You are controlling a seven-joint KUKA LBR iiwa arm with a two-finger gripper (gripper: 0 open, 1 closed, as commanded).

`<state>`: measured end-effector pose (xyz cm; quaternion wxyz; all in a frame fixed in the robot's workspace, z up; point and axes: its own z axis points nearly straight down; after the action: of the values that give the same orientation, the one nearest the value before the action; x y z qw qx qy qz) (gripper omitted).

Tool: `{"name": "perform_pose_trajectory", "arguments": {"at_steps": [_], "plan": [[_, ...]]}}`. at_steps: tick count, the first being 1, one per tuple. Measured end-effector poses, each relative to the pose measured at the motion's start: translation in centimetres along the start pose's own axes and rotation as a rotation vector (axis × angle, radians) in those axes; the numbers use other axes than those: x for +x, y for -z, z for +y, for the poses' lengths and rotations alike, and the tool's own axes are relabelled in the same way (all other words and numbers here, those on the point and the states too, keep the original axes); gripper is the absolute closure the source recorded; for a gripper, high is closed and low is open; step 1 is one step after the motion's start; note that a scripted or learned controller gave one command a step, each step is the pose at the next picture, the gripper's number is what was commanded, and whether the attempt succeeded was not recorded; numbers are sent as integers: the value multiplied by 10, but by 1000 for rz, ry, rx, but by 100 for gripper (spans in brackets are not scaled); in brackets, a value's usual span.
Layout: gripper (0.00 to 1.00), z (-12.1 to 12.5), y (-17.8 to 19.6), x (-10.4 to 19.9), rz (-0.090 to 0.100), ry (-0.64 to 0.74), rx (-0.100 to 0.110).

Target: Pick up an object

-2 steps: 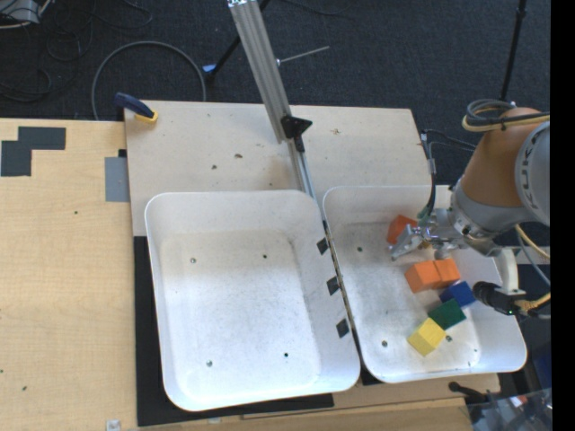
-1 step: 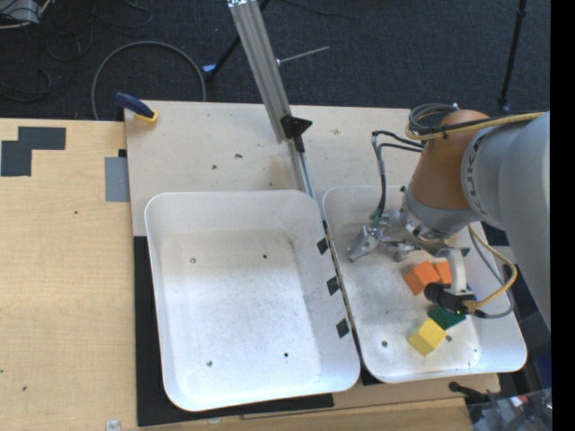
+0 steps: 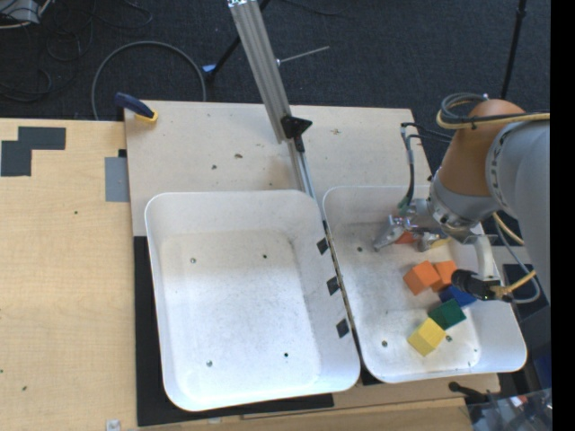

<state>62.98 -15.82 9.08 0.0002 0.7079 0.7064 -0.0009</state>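
Camera view: grey metal gripper [image 3: 395, 232] sits low in the right shallow white bin [image 3: 377, 353], finger state indeterminate. Risk: missing the small orange block [image 3: 420, 278] just nearer, closing on nothing.

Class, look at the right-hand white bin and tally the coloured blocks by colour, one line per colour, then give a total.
Orange blocks: 2, touching side by side
Blue block: 1
Green block: 1
Yellow block: 1
Total: 5, all in the right bin
A small reddish thing by the gripper is too unclear to count.
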Motion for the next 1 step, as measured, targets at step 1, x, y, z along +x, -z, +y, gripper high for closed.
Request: {"name": "perform_pose_trajectory", "arguments": {"at_steps": [1], "plan": [[0, -38, 1, -8, 2, 1, 0]]}}
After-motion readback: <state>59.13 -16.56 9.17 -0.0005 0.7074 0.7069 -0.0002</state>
